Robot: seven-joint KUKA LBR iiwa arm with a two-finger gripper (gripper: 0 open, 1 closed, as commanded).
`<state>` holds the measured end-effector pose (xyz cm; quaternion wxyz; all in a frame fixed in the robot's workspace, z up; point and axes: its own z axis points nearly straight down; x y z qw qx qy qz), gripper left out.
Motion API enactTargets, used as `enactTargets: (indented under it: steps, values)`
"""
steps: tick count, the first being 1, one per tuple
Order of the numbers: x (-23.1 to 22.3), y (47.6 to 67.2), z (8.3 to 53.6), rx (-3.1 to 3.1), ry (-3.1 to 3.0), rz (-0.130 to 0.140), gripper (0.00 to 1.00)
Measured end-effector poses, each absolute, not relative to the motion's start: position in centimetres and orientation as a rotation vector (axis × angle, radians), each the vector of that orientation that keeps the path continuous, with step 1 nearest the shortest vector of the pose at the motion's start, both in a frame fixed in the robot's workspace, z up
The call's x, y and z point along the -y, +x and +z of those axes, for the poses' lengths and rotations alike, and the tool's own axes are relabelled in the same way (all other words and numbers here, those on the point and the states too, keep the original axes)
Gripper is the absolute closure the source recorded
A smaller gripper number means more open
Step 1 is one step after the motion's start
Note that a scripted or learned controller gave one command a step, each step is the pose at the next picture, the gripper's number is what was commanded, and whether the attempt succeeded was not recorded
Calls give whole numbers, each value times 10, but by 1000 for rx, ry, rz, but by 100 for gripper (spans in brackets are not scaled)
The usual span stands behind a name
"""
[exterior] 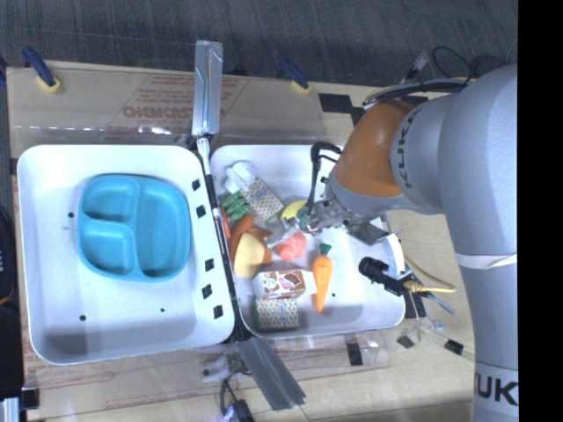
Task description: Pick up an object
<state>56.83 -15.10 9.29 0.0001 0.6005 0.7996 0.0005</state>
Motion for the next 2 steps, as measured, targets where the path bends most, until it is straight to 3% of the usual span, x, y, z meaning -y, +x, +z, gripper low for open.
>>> enactTargets:
  steps: [1, 2]
  values:
    - [151, 568, 102, -2516, 1882, 0, 100]
    - [94, 632, 229, -2478, 1928, 2, 100]
